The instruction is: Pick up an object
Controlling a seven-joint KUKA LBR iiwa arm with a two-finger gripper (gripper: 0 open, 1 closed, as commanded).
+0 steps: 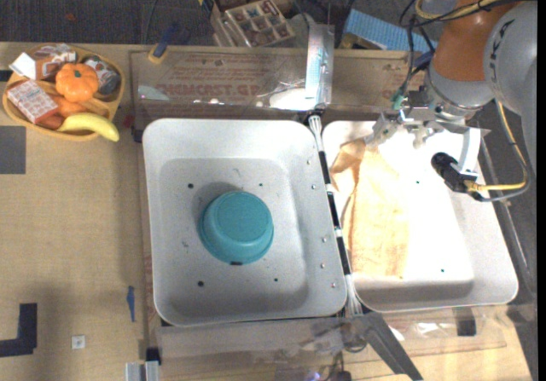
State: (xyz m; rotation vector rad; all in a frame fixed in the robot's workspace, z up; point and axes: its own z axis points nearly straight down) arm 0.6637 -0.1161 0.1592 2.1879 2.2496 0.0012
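Observation:
A teal bowl (237, 227) lies upside down in the middle of the left bin (171, 149). A tan cloth (377, 217) is spread over the left half of the right bin (486, 260), with a darker folded corner at its far left. My gripper (401, 130) hangs over the far end of the right bin, just above the cloth's far edge. It is open, with nothing between its fingers. The grey arm with its orange band (465, 34) reaches in from the upper right.
A black cable plug (450, 170) dangles from the wrist over the right bin. A plate of toy food (64, 94) sits at the far left of the bench. Clear plastic packaging (317, 64) leans behind the bins.

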